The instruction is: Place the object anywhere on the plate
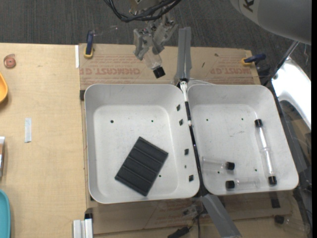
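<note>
gripper (151, 46): past far rim of left white bin (129, 110), can't tell if apart or together
black ribbed rectangular plate (142, 165): bin's near half, far half roomy

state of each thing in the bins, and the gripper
black plate: flat in left bin, askew, bare
long tube: lying along right bin right wall
inner short tube: lying in right bin
front short tube: lying by front wall
gripper: hovers behind left bin
</note>
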Motion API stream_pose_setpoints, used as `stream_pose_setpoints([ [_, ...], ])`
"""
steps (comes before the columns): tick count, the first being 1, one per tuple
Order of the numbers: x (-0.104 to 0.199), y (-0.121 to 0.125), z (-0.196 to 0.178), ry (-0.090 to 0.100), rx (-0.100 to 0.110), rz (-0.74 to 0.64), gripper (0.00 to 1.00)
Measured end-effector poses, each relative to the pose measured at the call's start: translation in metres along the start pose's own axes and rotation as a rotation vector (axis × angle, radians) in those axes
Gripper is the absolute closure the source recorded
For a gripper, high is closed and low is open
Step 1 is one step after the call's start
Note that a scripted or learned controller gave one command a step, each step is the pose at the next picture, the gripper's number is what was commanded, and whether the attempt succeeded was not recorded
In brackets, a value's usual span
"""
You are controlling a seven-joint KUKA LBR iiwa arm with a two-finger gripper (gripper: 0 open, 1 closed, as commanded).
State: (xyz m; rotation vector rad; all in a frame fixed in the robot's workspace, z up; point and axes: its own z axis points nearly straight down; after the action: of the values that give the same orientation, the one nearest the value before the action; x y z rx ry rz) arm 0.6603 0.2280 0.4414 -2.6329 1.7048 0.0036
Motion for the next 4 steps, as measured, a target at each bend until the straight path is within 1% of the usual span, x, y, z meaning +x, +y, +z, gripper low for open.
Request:
stream_pose_setpoints([
  [1,-0.012,0.027,0.120,0.000,-0.003,-0.172,1.00],
  [2,0.000,0.000,0.055,-0.001,-0.001,-0.502,1.00],
  [4,0.004,-0.001,0.040,-0.012,0.001,-0.485,1.00],
])
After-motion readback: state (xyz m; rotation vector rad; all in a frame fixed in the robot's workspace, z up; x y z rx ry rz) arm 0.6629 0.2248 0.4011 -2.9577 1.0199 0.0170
